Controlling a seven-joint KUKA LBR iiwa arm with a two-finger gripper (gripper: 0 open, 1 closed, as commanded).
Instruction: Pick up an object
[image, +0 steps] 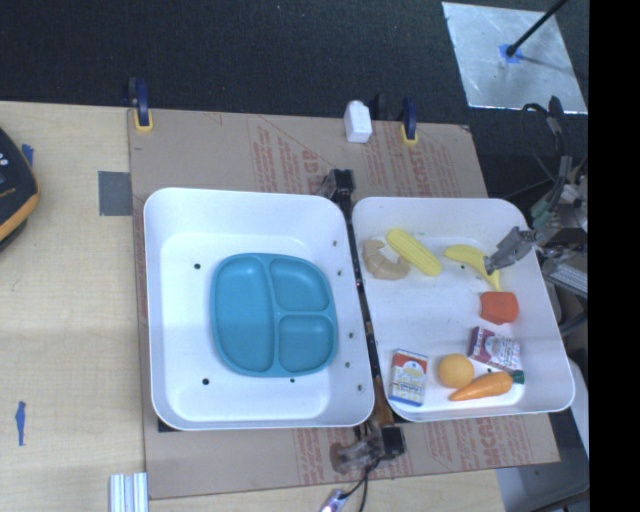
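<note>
Two risks: tool (497, 259), grip state unclear, hovering over banana (466, 257) near right bin (556, 330) wall; fingers possibly glancing off curved peel or clipping rim.

I see open floor in the middle of the right bin (372, 300), ringed by corn (414, 252), banana (470, 261), red block (499, 306), carton (408, 377), orange (456, 371) and carrot (482, 387). A blue tray (273, 312) crowds the left bin (160, 300).

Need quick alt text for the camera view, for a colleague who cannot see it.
The gripper hangs over a banana in the right bin, which also holds a corn cob, an orange and a carrot. The left bin holds a blue divided plate.
</note>
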